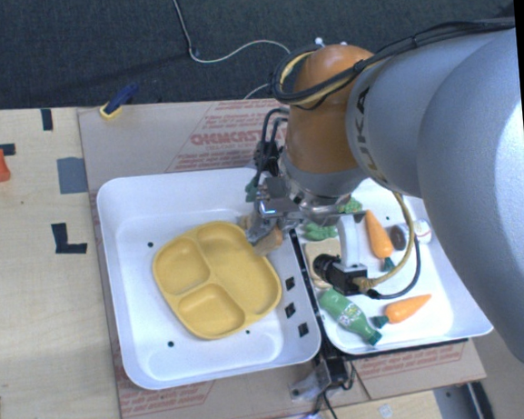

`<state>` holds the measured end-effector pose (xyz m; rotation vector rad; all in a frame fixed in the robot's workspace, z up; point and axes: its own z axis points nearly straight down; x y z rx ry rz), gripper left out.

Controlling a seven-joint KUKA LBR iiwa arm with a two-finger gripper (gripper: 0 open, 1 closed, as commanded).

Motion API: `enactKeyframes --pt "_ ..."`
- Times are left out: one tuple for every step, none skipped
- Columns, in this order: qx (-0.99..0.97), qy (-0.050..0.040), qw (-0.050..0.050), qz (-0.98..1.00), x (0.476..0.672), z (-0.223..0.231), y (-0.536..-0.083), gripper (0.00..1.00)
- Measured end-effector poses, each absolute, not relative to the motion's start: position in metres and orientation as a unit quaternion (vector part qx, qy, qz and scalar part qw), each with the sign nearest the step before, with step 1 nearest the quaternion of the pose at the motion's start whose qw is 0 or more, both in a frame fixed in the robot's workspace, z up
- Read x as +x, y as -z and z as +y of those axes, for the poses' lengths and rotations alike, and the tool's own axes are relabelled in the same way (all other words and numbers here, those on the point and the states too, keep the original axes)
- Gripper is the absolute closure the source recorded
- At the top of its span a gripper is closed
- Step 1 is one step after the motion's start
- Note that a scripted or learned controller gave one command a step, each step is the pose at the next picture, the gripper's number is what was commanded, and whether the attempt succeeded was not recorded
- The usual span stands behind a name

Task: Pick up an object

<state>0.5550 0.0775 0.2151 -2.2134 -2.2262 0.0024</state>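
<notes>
The claw [265,224] hangs at the right rim of the yellow three-compartment plastic plate [216,278]; whether it is wide or narrow cannot be told. The plate lies flat in the left white bin [133,352]. Right of the plate, in the other bin, lie a green bottle [349,315] and two orange carrots [407,308], partly hidden by the arm.

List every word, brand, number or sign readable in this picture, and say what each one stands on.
"CHEMCAST": red print on the brown cardboard sheet under the shallow white bins, partly hidden by the arm.
"KU", the start of a cut-off brand name: dark letters on the grey arm.
Label on the small green bottle: too small to read.
Further red print below "CHEMCAST": too blurred to read.
</notes>
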Motion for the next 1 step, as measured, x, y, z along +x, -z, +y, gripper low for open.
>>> enactKeyframes --pt "-0.706 -0.0005 0.0 -0.708 0.5607 0.0713 -0.2331 1.0"
